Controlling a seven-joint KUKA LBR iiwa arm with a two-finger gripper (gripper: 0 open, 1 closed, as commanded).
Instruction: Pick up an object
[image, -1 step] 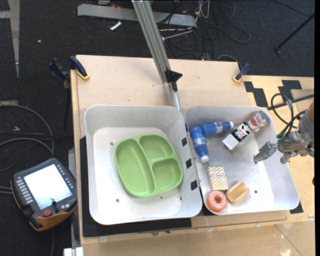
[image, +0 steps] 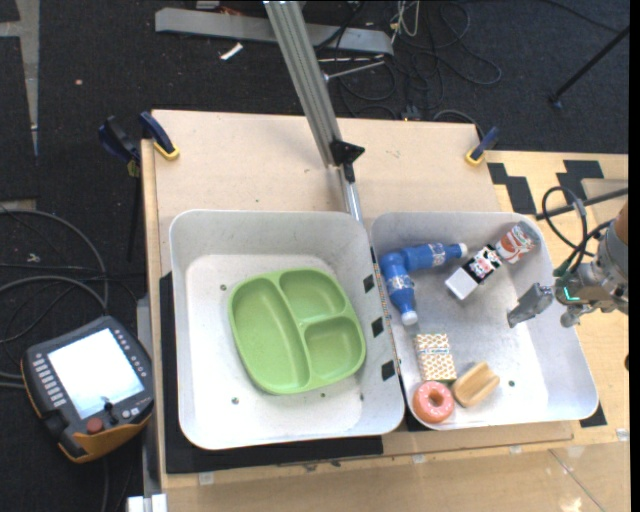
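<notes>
Approach step — hand (image: 543, 304) hangs over the right white bin (image: 570, 385), can't tell its opening, nothing visibly gripped — nearest target, small white box (image: 462, 283), sits just left; needs descent.

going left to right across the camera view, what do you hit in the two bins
green divided plate → blue bottles → pink donut → small white box → gripper at the right bin's right edge

Teach pendant (image: 88, 385) at the bench's left; perhaps clamps (image: 160, 137) on the bench edge.
</notes>
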